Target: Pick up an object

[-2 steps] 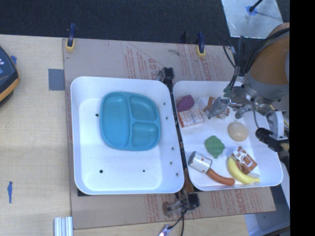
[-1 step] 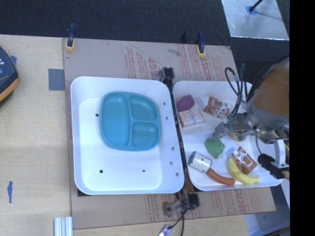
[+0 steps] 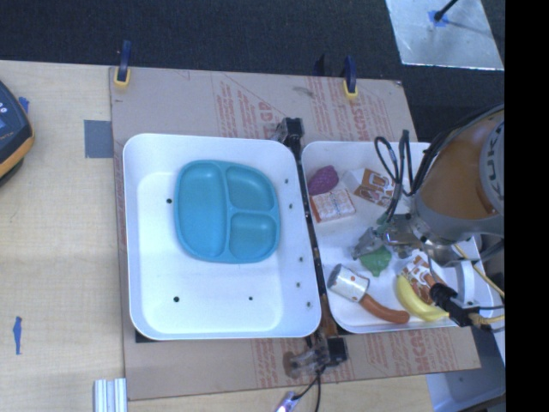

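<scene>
My gripper (image 3: pixel 375 242) hangs low in the right bin (image 3: pixel 343 154), coming in from the right under the grey and orange arm (image 3: pixel 459 183). It is directly over a small green object (image 3: pixel 376 262), which is partly hidden beneath it. Near it lie a silver can (image 3: pixel 347 283), an orange sausage-shaped piece (image 3: pixel 384 311), a yellow banana (image 3: pixel 416 302) and a printed packet (image 3: pixel 418 273). Farther back in the same bin are a purple lump (image 3: pixel 322 179), a pale wrapped bar (image 3: pixel 332 204) and a brown packet (image 3: pixel 374 187).
The left bin (image 3: pixel 214 316) bears a blue divided plate (image 3: pixel 227 210). Black cables (image 3: pixel 393 157) loop above the right bin's far side. A clip and bracket (image 3: pixel 290 130) sit between the bins at the back. A yellow-edged device (image 3: pixel 10 136) lies at far left.
</scene>
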`<state>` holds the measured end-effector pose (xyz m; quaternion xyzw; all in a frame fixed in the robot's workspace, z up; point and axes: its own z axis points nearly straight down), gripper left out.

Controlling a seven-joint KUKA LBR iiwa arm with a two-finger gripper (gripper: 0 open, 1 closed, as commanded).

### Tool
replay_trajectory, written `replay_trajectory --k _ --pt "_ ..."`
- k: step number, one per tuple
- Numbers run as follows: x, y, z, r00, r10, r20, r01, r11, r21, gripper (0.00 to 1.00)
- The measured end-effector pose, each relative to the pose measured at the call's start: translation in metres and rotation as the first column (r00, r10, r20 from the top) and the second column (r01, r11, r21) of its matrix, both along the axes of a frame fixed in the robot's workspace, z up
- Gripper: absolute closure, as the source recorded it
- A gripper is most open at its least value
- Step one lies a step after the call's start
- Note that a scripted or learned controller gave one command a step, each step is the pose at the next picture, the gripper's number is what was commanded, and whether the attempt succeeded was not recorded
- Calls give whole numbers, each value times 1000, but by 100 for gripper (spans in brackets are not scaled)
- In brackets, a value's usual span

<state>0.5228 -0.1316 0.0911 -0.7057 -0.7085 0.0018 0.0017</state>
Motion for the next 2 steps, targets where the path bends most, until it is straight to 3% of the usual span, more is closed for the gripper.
replay_trajectory --k 1,2 --pt "0 -1 10 1000 2 -1 -2 1000 -2 100" --pt "0 -1 10 1000 2 -1 -2 1000 -2 0"
